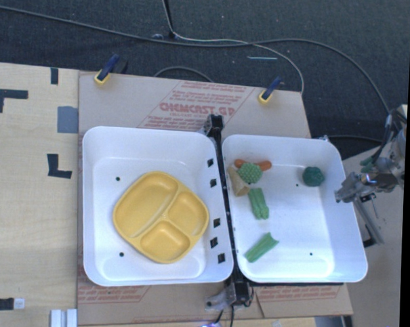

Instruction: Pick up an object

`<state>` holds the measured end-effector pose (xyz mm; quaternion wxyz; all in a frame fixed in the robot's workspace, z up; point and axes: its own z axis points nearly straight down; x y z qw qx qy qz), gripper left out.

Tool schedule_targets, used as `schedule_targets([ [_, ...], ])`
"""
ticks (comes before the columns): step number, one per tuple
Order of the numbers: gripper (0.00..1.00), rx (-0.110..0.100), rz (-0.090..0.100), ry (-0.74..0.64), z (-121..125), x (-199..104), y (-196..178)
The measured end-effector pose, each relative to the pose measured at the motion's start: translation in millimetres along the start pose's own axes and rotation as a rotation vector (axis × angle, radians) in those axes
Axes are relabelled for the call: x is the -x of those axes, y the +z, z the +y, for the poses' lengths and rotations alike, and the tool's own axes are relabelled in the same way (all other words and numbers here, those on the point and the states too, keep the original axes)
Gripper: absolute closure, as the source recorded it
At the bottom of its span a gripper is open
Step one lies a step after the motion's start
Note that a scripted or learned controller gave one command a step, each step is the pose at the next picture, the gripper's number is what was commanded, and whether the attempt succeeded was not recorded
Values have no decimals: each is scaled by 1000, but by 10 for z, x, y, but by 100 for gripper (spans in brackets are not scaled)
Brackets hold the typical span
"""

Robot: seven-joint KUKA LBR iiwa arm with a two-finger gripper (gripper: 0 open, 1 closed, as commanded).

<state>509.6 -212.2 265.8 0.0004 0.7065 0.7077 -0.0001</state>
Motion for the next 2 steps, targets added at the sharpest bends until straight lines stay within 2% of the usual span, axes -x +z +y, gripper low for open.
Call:
schedule_targets([
  [2,100,0,1,-5,317,-1128,-56],
])
